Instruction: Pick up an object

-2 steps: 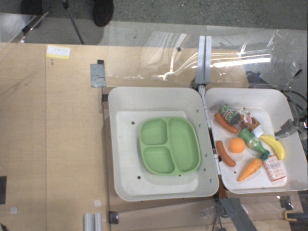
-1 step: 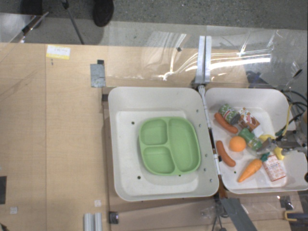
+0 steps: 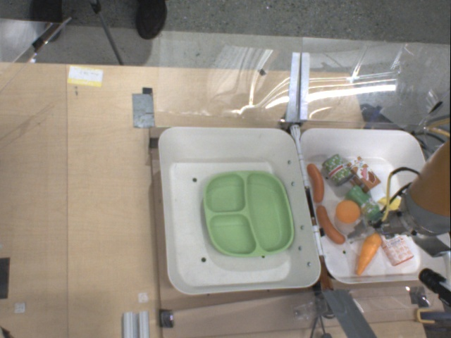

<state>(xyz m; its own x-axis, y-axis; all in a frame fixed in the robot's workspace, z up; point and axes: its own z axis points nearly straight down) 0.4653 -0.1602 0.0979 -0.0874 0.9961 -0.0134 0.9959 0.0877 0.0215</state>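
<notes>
The bench (image 3: 77,189) looks like pale matt wood with faint grain; both white bins (image 3: 176,189) look like smooth plastic with a dull sheen; the green tray (image 3: 248,213) is smooth matt plastic; the clear sheet (image 3: 211,76) behind is glossy, catching bright glare; the floor (image 3: 282,5) is rough and speckled.
</notes>
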